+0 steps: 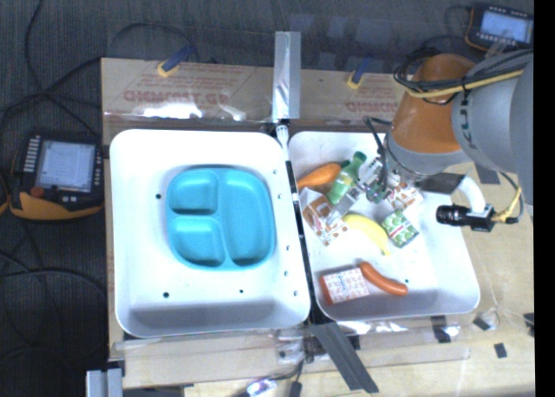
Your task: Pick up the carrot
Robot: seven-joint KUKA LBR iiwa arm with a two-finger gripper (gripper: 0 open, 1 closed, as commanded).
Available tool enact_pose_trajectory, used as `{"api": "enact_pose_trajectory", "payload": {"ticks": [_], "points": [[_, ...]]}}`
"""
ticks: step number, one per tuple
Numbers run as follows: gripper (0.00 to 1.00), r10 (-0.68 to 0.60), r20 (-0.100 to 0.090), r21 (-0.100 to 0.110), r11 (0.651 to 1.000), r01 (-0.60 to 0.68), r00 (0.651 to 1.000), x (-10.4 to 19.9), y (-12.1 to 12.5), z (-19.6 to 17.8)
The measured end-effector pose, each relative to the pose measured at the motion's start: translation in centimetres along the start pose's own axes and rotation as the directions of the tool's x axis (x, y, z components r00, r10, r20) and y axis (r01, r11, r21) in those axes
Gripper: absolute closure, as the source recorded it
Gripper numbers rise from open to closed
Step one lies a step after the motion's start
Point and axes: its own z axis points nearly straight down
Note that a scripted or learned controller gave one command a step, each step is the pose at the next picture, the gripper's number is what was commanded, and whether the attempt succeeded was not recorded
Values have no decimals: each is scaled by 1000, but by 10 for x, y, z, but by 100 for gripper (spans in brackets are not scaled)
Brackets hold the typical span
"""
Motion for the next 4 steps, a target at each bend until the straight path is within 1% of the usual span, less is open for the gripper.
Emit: {"api": "enact_pose_trajectory", "payload": {"ticks": [1,2,3,4], "points": [[0,300,-2,12,954,-300,954,-36,18,-84],[0,301,-2,12,954,-301,954,-37,18,-84],[0,-33,-4,10,999,33,999,-42,52,9],[100,-30,4,14,999,30,1000,-46,48,-2]]}}
